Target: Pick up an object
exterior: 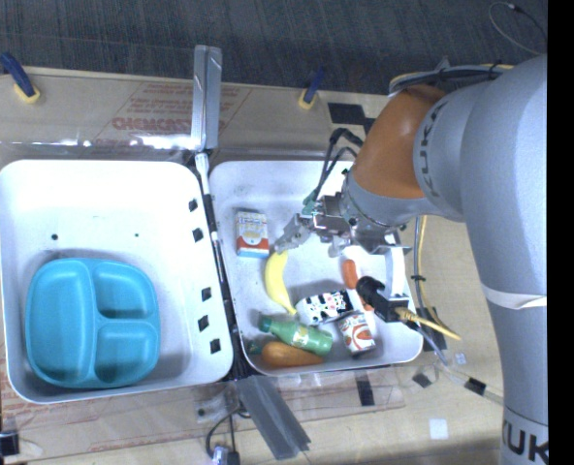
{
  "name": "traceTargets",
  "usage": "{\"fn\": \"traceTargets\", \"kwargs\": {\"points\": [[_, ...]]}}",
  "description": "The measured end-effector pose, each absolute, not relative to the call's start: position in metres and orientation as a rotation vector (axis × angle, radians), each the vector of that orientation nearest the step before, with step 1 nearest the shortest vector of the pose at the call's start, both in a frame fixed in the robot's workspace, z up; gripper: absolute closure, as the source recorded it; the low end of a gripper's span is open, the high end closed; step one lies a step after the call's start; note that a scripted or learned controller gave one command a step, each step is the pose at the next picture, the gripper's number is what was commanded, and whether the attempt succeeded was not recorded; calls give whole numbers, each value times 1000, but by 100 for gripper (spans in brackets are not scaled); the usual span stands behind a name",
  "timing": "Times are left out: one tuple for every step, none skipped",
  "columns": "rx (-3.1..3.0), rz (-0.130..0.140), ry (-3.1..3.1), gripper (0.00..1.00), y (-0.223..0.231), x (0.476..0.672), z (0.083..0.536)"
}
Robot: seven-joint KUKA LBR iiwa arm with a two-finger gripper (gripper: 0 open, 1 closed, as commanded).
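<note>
Just below the gripper (297, 232), in the right bin (268, 184), lies the banana (278, 281). It is flat on the bin floor. Its long axis runs from an upper tip close under the jaws to a lower end pointing away from them, w/ a slight curve bulging to the side away from the arm (481, 163). Nothing seen pinched. Jaw state: can't tell whether spread or pressed together, as the metal parts blur together from this angle.

Beside the jaws, on the side away from the arm, stands a small carton (252, 232), near the banana's upper tip. Beyond the banana's far end are a black-and-white carton (324, 306), a green bottle (297, 334) lying on its side, an orange vegetable (285, 355) partly under the bottle, and a can (358, 332). A short orange piece (349, 273) sits under the wrist, partly covered & hard to make out.

Well apart from the jaws, the left bin (93, 201) holds a blue divided tray (91, 323).
</note>
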State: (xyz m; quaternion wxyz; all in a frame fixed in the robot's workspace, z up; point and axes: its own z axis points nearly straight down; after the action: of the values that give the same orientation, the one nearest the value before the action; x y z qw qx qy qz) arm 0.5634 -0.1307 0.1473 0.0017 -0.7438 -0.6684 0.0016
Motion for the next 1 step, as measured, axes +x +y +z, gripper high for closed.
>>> {"fn": "traceTargets", "kwargs": {"points": [[-2342, 3, -2090, 0, -112, 515, 178]]}}
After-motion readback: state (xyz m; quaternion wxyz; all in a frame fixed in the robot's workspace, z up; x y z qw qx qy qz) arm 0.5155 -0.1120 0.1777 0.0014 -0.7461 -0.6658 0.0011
